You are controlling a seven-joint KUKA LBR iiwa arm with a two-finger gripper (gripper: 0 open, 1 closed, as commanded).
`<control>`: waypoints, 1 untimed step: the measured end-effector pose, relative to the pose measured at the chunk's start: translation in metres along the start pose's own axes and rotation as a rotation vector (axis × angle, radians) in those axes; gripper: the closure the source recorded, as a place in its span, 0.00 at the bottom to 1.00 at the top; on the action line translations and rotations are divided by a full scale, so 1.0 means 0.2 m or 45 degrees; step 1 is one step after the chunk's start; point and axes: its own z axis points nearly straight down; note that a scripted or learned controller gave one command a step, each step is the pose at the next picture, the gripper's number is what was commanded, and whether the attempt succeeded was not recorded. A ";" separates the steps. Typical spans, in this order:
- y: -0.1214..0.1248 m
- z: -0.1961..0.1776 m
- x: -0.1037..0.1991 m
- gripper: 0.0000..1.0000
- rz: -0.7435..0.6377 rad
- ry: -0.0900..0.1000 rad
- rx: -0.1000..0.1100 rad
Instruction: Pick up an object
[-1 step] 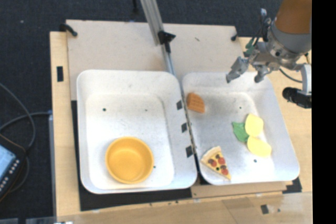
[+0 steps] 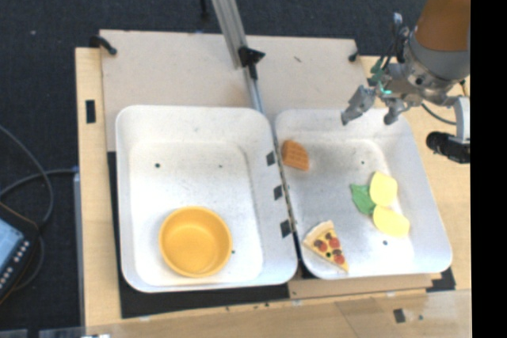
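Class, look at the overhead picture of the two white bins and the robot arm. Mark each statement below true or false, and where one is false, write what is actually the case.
1. The yellow bowl sits in the left bin. True.
2. The pizza slice lies in the left bin. False: it lies in the right bin, near its front left corner.
3. The gripper holds the orange-brown piece. False: its open fingers hold nothing, and it hangs over the right bin's back edge, apart from that piece.
4. The green piece touches a yellow piece. True.
5. The left bin holds four objects. False: one, the yellow bowl.
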 end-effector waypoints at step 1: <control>-0.01 0.21 -0.02 0.00 0.005 -0.002 0.006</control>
